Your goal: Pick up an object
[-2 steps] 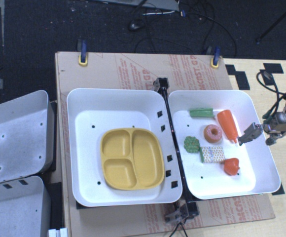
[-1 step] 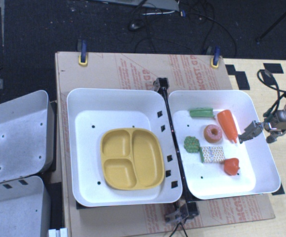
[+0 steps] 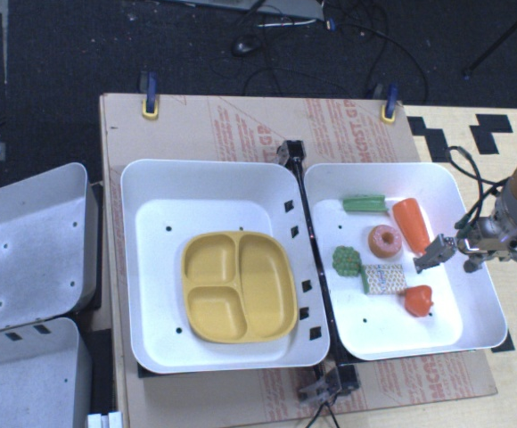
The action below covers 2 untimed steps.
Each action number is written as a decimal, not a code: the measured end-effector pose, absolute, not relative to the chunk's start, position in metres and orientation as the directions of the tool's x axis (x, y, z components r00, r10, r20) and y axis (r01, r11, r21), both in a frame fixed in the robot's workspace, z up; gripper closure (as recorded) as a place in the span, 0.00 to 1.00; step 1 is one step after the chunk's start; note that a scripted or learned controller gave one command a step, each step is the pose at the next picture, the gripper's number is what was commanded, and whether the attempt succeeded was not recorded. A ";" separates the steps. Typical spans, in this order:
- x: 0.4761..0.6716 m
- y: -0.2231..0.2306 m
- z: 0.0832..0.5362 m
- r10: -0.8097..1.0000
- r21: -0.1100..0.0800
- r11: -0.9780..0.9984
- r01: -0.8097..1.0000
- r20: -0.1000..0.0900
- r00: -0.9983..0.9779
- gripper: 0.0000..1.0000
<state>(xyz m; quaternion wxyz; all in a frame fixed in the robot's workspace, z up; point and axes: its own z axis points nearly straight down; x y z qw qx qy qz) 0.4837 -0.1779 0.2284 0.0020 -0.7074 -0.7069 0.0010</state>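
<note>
White right bin [image 3: 472, 328], gripper [image 3: 439, 253] low beside carrot [image 3: 411, 224]

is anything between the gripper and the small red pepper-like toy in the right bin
Nothing visible does. The gripper sits just above and right of the small red pepper-like toy, with bare white floor of the right bin between them. The patterned square block lies left of the toy.
</note>
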 end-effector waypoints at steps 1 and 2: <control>0.488 -0.172 0.182 1.000 -0.005 0.000 1.000 0.002 0.000 0.00; 0.481 -0.171 0.137 1.000 -0.005 -0.002 1.000 0.002 0.002 0.00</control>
